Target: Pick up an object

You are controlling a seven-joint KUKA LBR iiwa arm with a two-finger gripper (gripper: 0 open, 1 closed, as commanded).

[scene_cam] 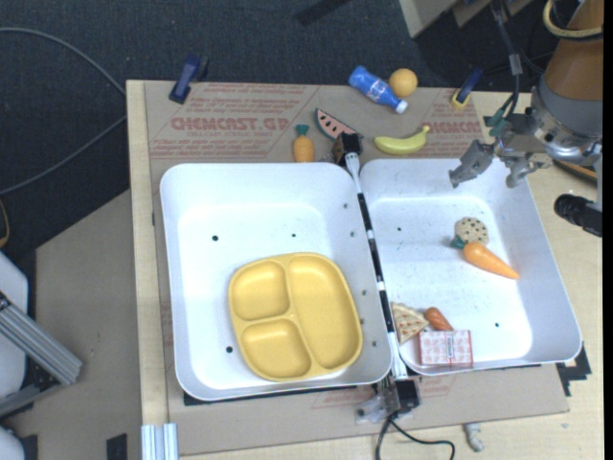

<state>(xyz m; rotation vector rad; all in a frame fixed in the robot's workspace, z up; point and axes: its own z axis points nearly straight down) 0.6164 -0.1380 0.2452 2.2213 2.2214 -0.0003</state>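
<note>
The right bin (536, 257) holds the loose pickable things. A toy carrot (489, 260), smooth orange and tapered, lies toward the bin's 3 o'clock side, its blunt end touching a round speckled cookie (470, 228) at its 11 o'clock. At the bin's 7 o'clock corner sit a tan waffle-textured wedge (408, 321), a small red-orange sausage-shaped piece (438, 318) just beside it, and a flat red-and-white box (446, 349) at the near rim; its print is too small to read.

The hand (490, 164) hangs above the bin's 12 o'clock rim, well apart from the carrot and cookie, its two grey fingers spread wide with nothing between them. The orange-banded arm (575, 75) rises behind it at 2 o'clock.

The left bin (192, 218), shallow white plastic with rounded corners, carries a yellow plate (293, 314) with three compartments, lying toward its 5 o'clock side.

Beyond the bins, on the brown cardboard sheet (153, 151) covering the desk, red lettering reads "CHEMCAST GP". There, at 12 o'clock from the bins, lie a watermelon slice (329, 123), a small orange fruit-shaped toy (304, 148), a yellow banana (401, 141), a blue bottle (375, 88) with a white cap and an orange ball (404, 81). Blue clamps (186, 80) grip the sheet's far edge.
</note>
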